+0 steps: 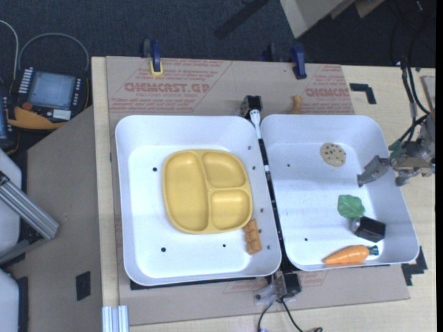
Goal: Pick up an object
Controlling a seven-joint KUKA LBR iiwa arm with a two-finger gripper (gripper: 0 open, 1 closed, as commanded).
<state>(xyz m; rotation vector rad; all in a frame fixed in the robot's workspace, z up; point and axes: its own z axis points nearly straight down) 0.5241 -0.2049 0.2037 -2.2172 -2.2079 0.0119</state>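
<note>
Surface point(208, 85) carries two white bins side by side. Left bin point(138, 185): yellow divided plate point(206, 189) at centre; small orange-brown item point(252, 237) just beside plate's near-right corner. Right bin point(297, 185): cookie point(333, 153) at far side, green leafy item point(351, 205) right of centre, black block point(368, 227) just near of it, carrot point(348, 255) along near wall, close to block. Tool point(387, 170) sits at right bin's right rim, approx. between cookie and green item, apart from both. Nothing seen between its fingers; spread vs. pressed together: cannot tell at this res.
</note>
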